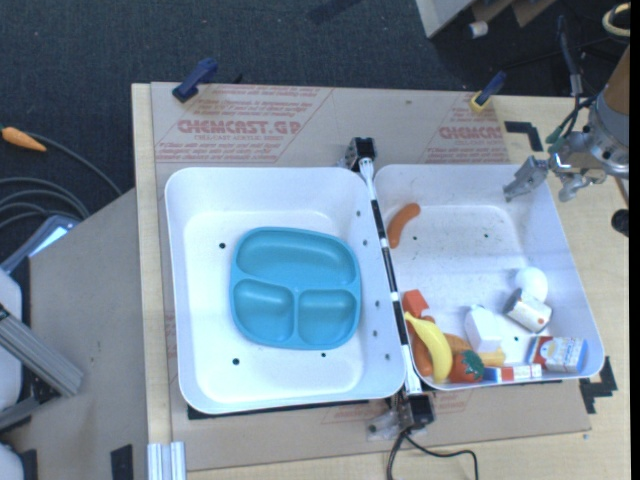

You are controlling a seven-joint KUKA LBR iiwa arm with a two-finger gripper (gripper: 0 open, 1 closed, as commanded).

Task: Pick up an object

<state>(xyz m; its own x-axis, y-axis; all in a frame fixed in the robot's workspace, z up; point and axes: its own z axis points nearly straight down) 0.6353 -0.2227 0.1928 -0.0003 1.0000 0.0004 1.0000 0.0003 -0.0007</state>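
Observation:
My gripper point(548, 178) hangs over the back right rim of the right bin point(455, 190), its two fingers spread open with nothing between them. In that bin an orange sausage-shaped toy point(402, 222) lies alone near the back left. A pile fills the front: a banana point(430, 345), a red and green toy point(468, 366), a white block point(486, 328), a white bottle with an orange band point(529, 313), a white ball point(531, 282) and a small carton point(562, 353). The gripper is well behind and above the pile.
The left bin point(200, 218) holds a blue divided plate point(296, 287). Black clips point(361, 152) join the bins at back and front. Blue clamps point(194, 78) hold the cardboard-covered bench. Cables lie on the floor to the left.

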